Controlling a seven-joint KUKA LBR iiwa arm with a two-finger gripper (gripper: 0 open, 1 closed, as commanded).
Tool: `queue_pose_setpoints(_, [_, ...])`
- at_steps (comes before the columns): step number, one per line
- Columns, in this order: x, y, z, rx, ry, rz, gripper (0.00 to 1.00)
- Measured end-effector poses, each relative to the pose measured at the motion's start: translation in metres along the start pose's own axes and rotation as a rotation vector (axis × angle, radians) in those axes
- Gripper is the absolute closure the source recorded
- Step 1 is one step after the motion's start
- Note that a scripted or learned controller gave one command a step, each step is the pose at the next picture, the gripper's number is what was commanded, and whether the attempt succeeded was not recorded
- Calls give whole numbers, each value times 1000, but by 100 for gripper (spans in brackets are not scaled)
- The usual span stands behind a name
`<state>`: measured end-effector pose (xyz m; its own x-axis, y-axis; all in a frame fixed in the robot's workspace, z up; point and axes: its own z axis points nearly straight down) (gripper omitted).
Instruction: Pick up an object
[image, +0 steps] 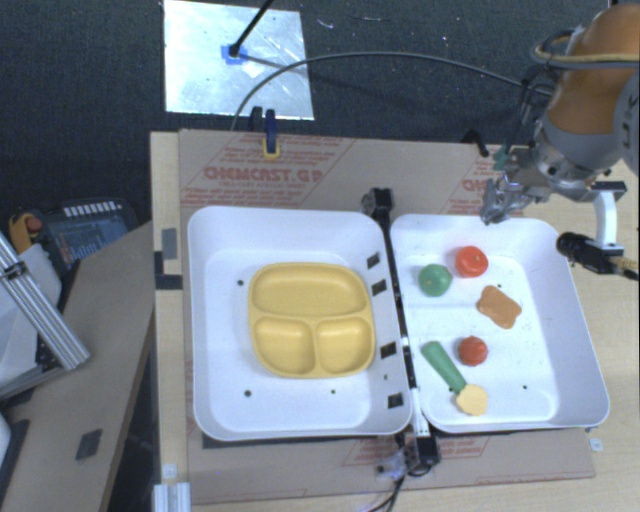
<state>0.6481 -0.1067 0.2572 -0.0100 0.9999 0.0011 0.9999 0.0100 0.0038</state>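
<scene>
Red round toy tomato (472, 262) sits in right white bin (575, 350), nearest the gripper (494, 212) at bin's far rim; looks light, hard plastic, prob slippery, so pinch across its middle. Green ball (434, 280) just beside it. Yellow divided tray (304, 318) in left bin. Jaws' state: can't tell

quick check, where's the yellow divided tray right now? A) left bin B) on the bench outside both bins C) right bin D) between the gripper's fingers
A: the yellow divided tray lies flat in the middle of the left bin, while the gripper hovers at the far rim of the right bin, well away from it.
</scene>
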Motion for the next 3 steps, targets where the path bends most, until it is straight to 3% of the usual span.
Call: queue_pose_setpoints(3, [174,2,36,3,1,0,100])
